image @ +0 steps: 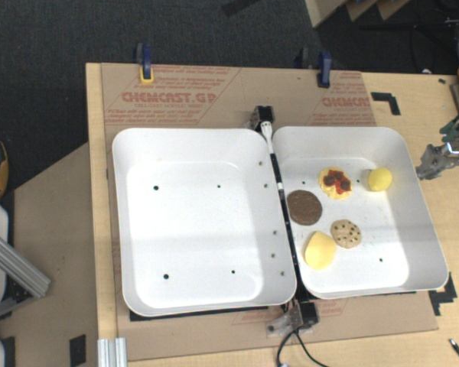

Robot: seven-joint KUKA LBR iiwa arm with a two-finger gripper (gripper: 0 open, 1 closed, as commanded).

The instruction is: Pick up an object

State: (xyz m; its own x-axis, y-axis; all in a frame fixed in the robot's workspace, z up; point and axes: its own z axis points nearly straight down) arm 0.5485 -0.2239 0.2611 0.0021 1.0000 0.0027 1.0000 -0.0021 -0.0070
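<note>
At right edge of table [214, 90]: claw [437, 159], finger state indeterminable, beside right bin [413, 205] holding brown disc [304, 206], cookie [345, 233], two yellow pieces.

Printed brand, far left: "CHEMCAST GP" in faded red capitals on the brown board [237, 90], near its far edge, behind the left white bin [122, 205].
Printed brand, far right: the same red word "CHEMCAST", seen upside down on the board behind the right white bin [413, 205], beside the far right corner.
Small print: thin red lines of wording run above and below both brand marks; too small and faded to read.
Other text: no readable words, numbers or signs stand on the bins.
</note>
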